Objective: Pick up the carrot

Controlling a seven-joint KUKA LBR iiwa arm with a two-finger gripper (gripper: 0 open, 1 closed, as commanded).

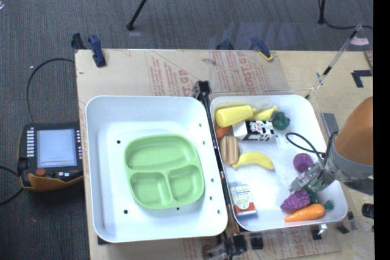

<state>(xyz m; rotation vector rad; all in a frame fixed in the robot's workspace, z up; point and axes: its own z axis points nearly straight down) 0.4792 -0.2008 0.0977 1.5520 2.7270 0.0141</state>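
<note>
Orange plastic carrot with green top (306, 212) lies at near right corner of right shallow white bin (277, 225), touching purple grape bunch (295, 200) just behind it. Silver two-finger gripper (304, 181) sits right above grapes, beside carrot; jaw opening can't tell, nothing seen held. Farther back: round purple fruit (302, 162), yellow banana (255, 159), small juice carton (243, 199), yellow bottle (234, 114). Left white bin (100, 131) holds green divided plate (164, 170).
</note>
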